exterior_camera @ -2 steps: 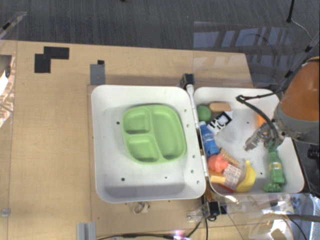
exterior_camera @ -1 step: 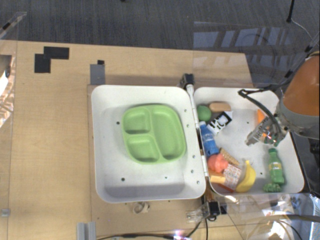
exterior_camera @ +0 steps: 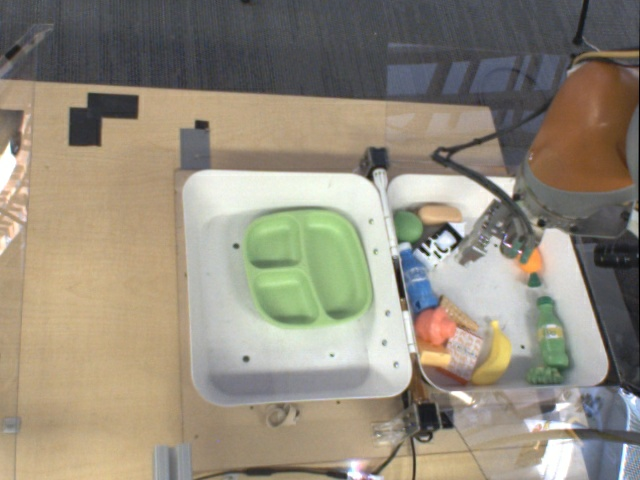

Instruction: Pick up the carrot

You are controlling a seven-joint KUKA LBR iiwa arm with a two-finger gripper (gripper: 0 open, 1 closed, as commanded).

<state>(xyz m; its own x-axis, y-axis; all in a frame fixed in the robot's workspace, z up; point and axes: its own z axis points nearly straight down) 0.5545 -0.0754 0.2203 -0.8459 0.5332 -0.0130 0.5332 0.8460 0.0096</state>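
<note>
— Carrot (exterior_camera: 531, 260)?
— Lying in the right bin (exterior_camera: 590, 313), toward its right side, partly hidden under the arm's wrist.
— Pincer (exterior_camera: 478, 244)?
— Hanging just left of the carrot, over bare bin floor; open or closed, cannot tell.
— Around it?
— Green bottle (exterior_camera: 549, 340) nearer, banana (exterior_camera: 493, 357) near-left, blue bottle (exterior_camera: 416, 284) along the left wall. Green divided plate (exterior_camera: 304, 267) in the left bin (exterior_camera: 215, 368).
</note>
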